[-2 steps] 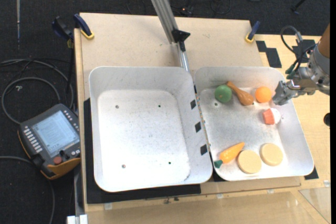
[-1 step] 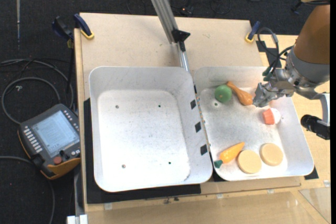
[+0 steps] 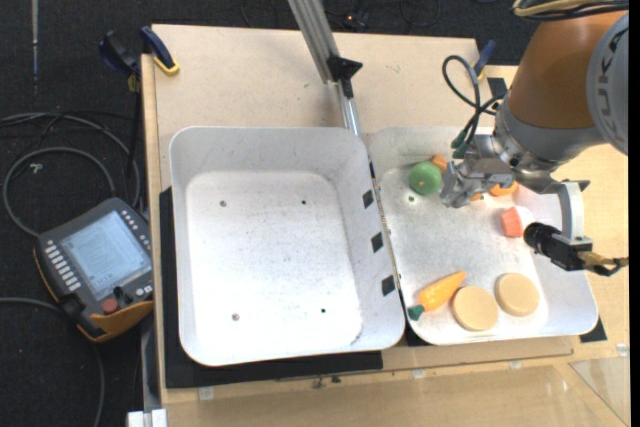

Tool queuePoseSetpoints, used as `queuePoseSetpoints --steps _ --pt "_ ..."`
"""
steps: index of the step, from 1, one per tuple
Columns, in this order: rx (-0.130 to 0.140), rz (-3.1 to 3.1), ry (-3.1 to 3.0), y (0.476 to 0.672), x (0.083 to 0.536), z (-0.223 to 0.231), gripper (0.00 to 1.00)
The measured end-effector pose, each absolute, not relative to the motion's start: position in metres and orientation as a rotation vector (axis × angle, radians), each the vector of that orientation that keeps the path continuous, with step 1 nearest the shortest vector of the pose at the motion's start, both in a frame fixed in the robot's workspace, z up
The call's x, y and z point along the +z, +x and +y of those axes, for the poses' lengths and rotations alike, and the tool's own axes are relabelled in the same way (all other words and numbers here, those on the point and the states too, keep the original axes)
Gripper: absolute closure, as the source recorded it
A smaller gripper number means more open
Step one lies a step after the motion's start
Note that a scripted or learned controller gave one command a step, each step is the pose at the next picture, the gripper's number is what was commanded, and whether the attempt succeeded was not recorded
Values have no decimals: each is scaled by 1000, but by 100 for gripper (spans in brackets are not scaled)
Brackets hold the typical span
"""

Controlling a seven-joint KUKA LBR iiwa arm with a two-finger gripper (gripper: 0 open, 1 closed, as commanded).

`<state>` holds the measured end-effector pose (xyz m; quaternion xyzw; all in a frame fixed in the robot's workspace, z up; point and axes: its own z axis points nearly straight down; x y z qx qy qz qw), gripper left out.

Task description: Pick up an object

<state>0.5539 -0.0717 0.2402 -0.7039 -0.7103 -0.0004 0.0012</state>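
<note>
The wooden bench [image 3: 260,80] carries two shallow white bins side by side, the left bin [image 3: 268,245] showing only a bare, speckled floor with a few dark dots. The right bin [image 3: 440,245] is partly covered by the arm [image 3: 565,85], which comes in from the right; its orange band and grey wrist hide the bin's far right corner and whatever lies under them. The gripper [image 3: 462,187] hangs low over the upper part of the right bin, just right of a green ball [image 3: 425,177]. It is small and seen from above at a slant, so its state cannot be told, nor whether anything sits in it. Along the bin's near edge lie two tan round discs [image 3: 497,301], side by side and almost touching, and just left of them an orange carrot [image 3: 440,291] with a green tip, tilted. A small pink-red block [image 3: 512,222] lies near the right side, close to a black fitting on the arm. Small orange pieces [image 3: 440,161] peek out beside the green ball and under the wrist; they are too hidden to name. A slanted metal pole [image 3: 305,0] crosses the bench top, and a handheld control pendant [image 3: 95,260] lies on the floor at left.
</note>
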Motion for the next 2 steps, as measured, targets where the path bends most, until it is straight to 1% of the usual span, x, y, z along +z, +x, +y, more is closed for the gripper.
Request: queuePoseSetpoints --steps 1,2 --pt "-2 -2230 -2209 554 237 -7 100" --pt "-2 -2231 -2210 552 245 53 100"
